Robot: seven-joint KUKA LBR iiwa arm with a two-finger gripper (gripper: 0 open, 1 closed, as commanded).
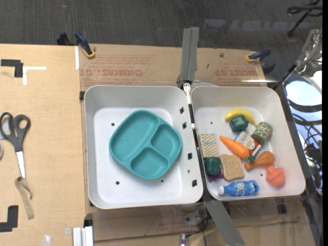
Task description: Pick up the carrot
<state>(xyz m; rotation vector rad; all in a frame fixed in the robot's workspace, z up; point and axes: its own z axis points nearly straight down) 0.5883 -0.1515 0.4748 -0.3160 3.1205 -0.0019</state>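
Observation:
The orange carrot (234, 145) lies at a slant in the middle of the right bin (279, 106), its thin tip toward the left. Toy foods crowd round it: a small carton (244, 138) and a green can (262, 132) on its upper right, a slice of bread (231, 166) just below it, a chicken drumstick (260, 160) to its lower right.
The left bin (97, 152) holds a teal divided plate (146, 144). Also in the right bin are a banana (243, 116), a cracker box (208, 144), a blue bottle (239, 188), a pink piece (275, 176). Scissors (15, 137) lie on the bench at left.

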